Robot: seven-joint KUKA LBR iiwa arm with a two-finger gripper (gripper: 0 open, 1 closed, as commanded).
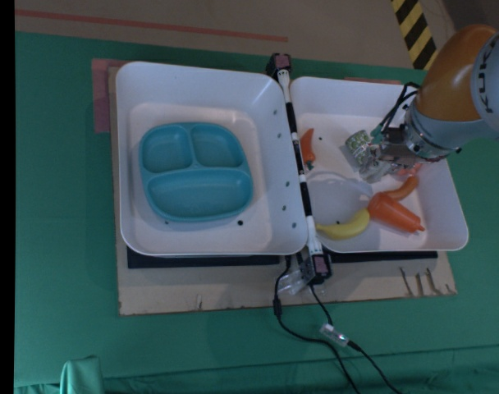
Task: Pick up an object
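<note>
Bench: we see green cloth under a cardboard sheet, two white bins side by side, hazard tape on the floor at top right.
Left bin [126,84]: a teal divided plate [195,172] lies flat in it.
Right bin [446,224]: a banana [345,227] near the front rim, an orange carrot [395,213] just beside it, a small orange-red piece [308,145] by the divider, a clear piece [340,189] between them.
Gripper [379,159]: low over the right bin's middle, behind the carrot; how wide the claw stands we cannot tell.
Hold: we see nothing gripped.
Target, our guess: the carrot, nearest the wrist.
Doing it well: we would centre over the carrot's thick end, straddle it across its width, keep clear of the banana and descend straight.
</note>
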